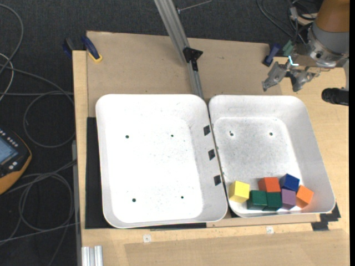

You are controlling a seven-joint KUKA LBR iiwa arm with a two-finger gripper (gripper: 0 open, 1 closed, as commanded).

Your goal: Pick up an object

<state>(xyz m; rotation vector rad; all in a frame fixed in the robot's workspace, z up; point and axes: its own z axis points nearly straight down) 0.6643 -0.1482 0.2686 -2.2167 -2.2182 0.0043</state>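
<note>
The open, empty gripper point(283, 77) hangs beyond the right bin's point(310, 127) far rim — approach stage — and must next descend toward the clustered blocks point(270, 193) near its front wall.

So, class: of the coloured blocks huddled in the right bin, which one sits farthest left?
The yellow block. It sits at the cluster's left end, beside the green block, nearest the divide between the bins.

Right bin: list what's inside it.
The right bin holds blocks clustered at its near edge: yellow, two green, red, blue, purple, orange. Anything beneath them is covered.
</note>
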